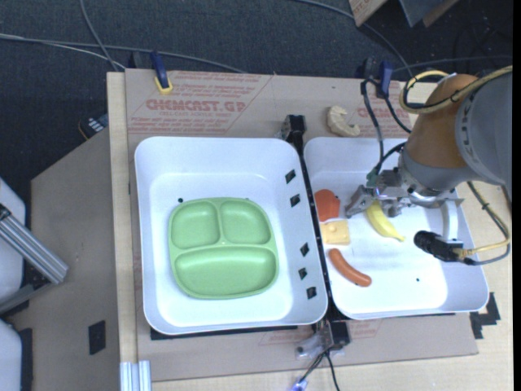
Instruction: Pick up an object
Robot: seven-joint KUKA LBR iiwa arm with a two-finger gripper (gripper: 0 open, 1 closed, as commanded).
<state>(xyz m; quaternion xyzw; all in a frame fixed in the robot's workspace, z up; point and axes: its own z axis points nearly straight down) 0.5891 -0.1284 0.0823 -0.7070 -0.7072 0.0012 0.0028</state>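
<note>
Dark carpet surrounds bench (203, 108) — gripper (381, 206) jaw state unclear above banana (384, 222).

Four small plastic toy foods lie in the right-hand shallow white bin (423, 300), gathered toward its left wall. A yellow curved toy banana (384, 221) rests tilted near the bin's middle. A red-orange rounded piece (326, 204) sits against the left wall, with a pale yellow square cheese-like block (335, 233) just below it. A red-orange toy sausage (350, 268) lies at a slant nearer the front edge, apart from the banana.
</note>
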